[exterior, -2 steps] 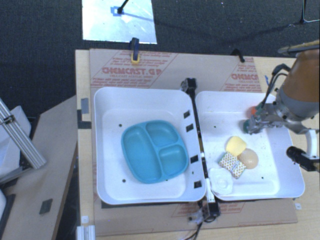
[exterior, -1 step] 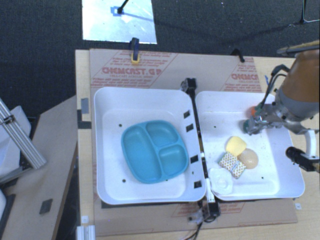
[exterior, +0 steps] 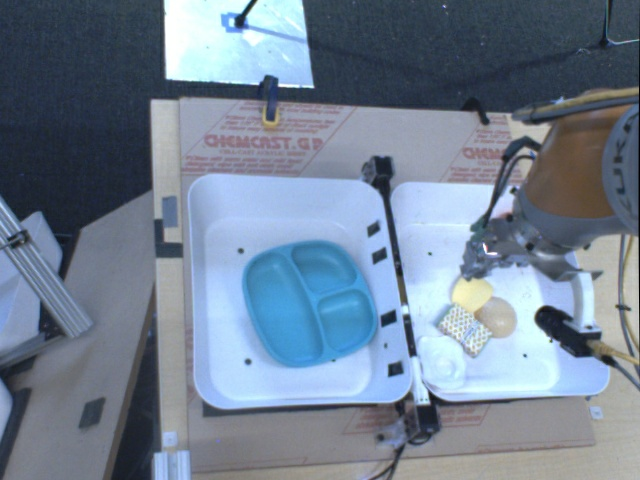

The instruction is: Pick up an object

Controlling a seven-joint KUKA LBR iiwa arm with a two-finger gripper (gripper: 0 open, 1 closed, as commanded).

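In the right bin (exterior: pixel 440 213) a small cluster of objects lies near the front. A yellow rounded piece (exterior: pixel 472 294) sits at its top, with a beige round object (exterior: pixel 497 317) to its right and a yellow-and-white checkered block (exterior: pixel 464 329) below it. A white lump (exterior: pixel 442 360) rests by the bin's front left corner. My gripper (exterior: pixel 479 261) hangs low over the bin, just above the far edge of the yellow piece. Nothing shows between its tips from this angle.
The left bin (exterior: pixel 215 268) holds a blue divided plate (exterior: pixel 308 301). A black clip-lined divider (exterior: pixel 390 268) separates the two bins. The arm's orange band (exterior: pixel 575 168) crosses over the right bin's far right side.
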